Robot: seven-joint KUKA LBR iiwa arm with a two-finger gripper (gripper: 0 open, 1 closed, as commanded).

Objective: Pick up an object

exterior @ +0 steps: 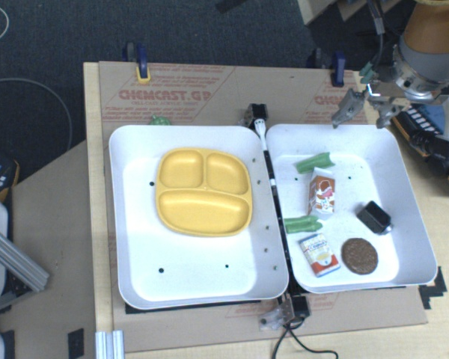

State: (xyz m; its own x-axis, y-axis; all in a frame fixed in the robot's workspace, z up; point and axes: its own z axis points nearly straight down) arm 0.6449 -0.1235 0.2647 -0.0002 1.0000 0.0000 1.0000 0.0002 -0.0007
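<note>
The brown round disc [359,255] and small carton [319,253] lie farthest from the pincer [363,108], at the right bin's [404,200] near end; the black block [374,217], red-and-white carton [322,194] and two green pieces [313,162] lie closer. The pincer hangs over the bin's far rim, released, grasping nothing. This looks like the approach step; next it must descend onto one object.

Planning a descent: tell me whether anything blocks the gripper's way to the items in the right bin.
Nothing visible does. The gripper is above the right bin's far edge, and the nearest item, a green piece, lies uncovered on the floor below it.
</note>
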